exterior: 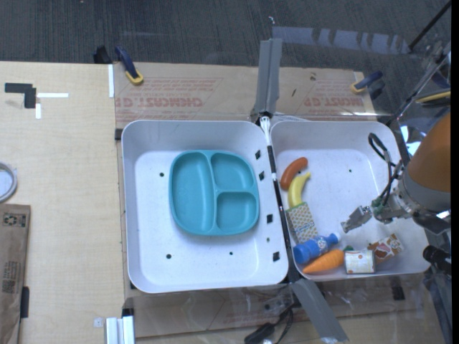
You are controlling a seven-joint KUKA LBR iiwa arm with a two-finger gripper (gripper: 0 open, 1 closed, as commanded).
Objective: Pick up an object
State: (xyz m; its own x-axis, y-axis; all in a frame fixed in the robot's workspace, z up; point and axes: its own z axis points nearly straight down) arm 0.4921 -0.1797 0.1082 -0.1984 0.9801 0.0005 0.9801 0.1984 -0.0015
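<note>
Carrot (323, 261) at near rim, end effector (356, 218) just above-right — seemingly open, gripping nothing

One fixed camera above the bench (57, 120) — slanted downward, both bins in frame

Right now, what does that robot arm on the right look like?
The arm is grey with a broad orange band above the wrist. Black cables loop alongside it. It ends in a small, silvery metal gripper with two thin fingers.
</note>
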